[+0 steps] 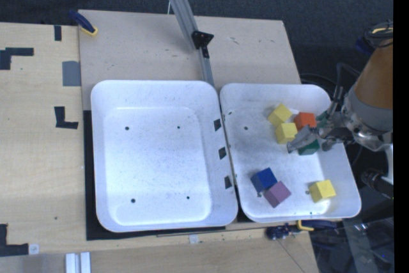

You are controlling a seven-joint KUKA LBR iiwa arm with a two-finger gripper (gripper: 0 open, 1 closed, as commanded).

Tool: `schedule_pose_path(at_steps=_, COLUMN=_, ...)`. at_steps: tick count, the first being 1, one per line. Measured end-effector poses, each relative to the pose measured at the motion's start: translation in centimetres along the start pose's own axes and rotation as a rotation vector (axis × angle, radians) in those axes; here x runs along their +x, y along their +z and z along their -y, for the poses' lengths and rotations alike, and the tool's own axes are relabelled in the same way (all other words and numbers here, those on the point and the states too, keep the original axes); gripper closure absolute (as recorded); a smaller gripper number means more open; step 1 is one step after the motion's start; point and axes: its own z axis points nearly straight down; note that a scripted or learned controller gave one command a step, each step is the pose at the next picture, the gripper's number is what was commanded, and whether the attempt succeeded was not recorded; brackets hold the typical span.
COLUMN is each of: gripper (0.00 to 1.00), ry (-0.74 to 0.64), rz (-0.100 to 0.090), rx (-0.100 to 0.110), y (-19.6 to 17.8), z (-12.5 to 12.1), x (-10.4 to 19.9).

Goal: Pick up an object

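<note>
No readable writing or brand marks anywhere on the tabletop (255, 41), just dark tape bits on the left. Left bin (105, 137) sits beside the right bin (255, 99), which holds all the blocks. The arm (374, 83) is cut off at the right edge. Its pincer (305, 140) hangs low over a green block (310, 149), mostly hiding it, with the orange block (305, 119) and two yellow blocks (283, 124) just beside. Can't tell if it's open or closed. Nearer: blue block (263, 179), purple block (277, 194), another yellow block (322, 190).
</note>
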Motion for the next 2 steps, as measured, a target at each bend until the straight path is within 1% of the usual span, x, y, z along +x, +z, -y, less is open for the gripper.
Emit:
schedule_pose_path(at_steps=1, gripper=0.0, ry=0.0, rz=0.0, rx=0.0, y=0.0, z=0.0, x=0.0)
schedule_pose_path(at_steps=2, gripper=0.0, ry=0.001, rz=0.0, rx=0.004, y=4.5, z=0.0, x=0.6)
